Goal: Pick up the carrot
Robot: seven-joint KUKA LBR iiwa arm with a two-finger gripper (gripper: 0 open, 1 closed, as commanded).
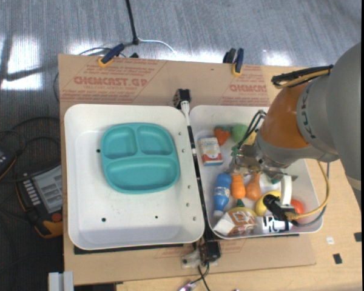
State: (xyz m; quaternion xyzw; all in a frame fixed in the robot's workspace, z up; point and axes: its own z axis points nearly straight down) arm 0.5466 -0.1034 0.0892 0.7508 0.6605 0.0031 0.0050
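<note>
Camera view, arm: the grey arm with the orange band point(285, 123) is reaching in from the right and bending down over the right white bin point(315, 190).
Camera view, tool: the tool point(250, 160) is hanging low among the items in the middle of the right bin; whether it is open or closed cannot be told, and nothing can be seen gripped in it.
Camera view, carrot: the orange tapered plastic carrot point(238, 186) is lying in the right bin just near of the tool, with the blue and white bottle point(222, 193) touching its left side and a second orange piece point(253, 189) just to its right.
Camera view, other right-bin items: a small white and red carton point(210, 151) is lying toward the far left of the bin, a green rounded item point(239, 131) is sitting at the far side, and a brown printed packet point(239, 221) is resting at the near edge.
Camera view, left bin: the left white bin point(85, 205) is holding a teal divided plastic plate point(141, 157).
Camera view, surface: both bins are sitting side by side on a brown cardboard-covered surface point(115, 77).
</note>
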